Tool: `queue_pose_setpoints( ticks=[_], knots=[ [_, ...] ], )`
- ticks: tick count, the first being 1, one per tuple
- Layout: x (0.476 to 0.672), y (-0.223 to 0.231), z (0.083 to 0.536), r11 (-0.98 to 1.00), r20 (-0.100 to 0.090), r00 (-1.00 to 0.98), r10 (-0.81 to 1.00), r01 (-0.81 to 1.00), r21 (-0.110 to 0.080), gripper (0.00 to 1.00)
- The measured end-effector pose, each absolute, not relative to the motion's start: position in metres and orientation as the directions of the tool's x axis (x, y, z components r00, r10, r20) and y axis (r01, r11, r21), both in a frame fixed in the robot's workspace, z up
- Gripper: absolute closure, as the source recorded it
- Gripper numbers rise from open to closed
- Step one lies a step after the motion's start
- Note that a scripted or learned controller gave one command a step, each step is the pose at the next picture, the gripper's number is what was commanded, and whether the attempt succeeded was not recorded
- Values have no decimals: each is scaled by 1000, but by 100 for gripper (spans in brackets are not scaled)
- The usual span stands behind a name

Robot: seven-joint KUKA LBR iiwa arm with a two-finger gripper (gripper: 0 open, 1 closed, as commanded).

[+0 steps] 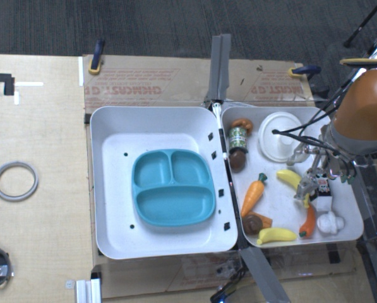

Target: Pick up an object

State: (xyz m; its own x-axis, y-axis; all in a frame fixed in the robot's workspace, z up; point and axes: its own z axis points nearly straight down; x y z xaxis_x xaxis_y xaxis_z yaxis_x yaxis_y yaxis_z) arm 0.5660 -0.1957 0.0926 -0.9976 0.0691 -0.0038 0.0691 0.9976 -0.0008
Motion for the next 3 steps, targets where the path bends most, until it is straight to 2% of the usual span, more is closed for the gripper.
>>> queue_pose_setpoints(
  ticks=[1,2,3],
  knots=[
    [499,-222,92,1000,-2,-1000,8,8,0,0],
    [484,-113,96,1000,-19,-999,31,31,0,0],
    [482,-95,94,987,-14,-986,163,163,-1,0]
  ],
)
